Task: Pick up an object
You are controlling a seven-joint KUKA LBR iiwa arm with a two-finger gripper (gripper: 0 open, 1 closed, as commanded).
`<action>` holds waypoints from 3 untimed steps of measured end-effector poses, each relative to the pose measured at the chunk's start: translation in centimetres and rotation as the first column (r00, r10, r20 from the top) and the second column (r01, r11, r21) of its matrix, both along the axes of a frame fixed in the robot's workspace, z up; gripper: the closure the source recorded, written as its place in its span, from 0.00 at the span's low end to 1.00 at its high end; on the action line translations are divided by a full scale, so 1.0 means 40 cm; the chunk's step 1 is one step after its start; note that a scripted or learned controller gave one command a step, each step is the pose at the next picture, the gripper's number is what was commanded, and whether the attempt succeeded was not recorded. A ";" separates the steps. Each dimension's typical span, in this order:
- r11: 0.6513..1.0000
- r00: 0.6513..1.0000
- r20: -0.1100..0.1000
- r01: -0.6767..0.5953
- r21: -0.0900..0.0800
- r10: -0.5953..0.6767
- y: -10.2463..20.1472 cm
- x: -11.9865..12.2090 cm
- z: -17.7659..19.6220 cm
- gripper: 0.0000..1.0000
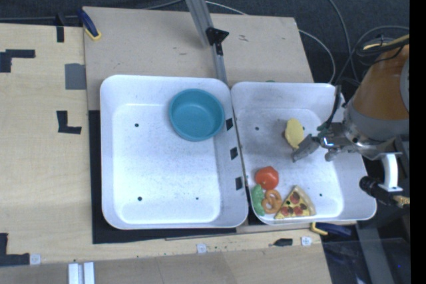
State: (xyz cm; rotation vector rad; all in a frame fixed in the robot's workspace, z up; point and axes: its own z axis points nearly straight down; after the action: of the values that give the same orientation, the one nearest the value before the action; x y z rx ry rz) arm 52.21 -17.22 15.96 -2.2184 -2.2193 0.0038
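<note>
Yellow fruit is seen in the right bin, just left of the gripper. Its fingers are spread apart, with nothing held between them.

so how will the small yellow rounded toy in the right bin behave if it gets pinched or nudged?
The small yellow rounded toy looks smooth and lumpy, so it may squirt sideways from the pincer. It looks small and probably light. A nudge would likely slide or roll it across the shallow white right bin.
</note>
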 end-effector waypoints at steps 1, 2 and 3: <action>1.000 1.000 -0.001 0.001 0.000 -0.001 -0.016 -0.020 -0.123 0.00; 1.000 1.000 0.003 -0.001 -0.001 0.001 -0.016 -0.017 -0.093 1.00; 1.000 1.000 0.007 0.000 -0.002 0.000 -0.018 -0.007 0.012 1.00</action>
State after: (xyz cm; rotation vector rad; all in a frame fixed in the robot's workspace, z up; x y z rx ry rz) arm 51.91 -17.96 16.46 -2.2223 -2.2237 -0.0019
